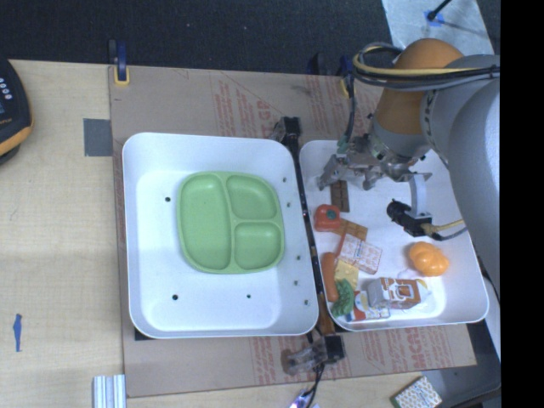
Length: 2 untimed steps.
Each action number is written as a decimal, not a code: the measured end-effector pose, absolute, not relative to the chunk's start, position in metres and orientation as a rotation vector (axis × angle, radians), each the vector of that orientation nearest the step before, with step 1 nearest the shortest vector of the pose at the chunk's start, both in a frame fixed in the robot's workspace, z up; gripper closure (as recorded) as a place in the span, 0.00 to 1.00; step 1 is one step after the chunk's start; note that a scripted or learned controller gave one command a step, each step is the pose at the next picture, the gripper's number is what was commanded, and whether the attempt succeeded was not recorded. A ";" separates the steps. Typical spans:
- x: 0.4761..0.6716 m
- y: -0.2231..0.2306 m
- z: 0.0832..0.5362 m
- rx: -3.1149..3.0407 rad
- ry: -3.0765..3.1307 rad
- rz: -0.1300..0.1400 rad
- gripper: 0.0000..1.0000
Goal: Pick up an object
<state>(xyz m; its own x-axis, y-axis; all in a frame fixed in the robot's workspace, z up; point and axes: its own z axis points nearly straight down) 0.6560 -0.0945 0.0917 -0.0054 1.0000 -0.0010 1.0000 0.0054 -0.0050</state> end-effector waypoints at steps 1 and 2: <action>0.656 -0.096 0.103 -2.212 -2.228 0.008 1.00; 0.656 -0.096 0.103 -2.211 -2.227 0.009 0.00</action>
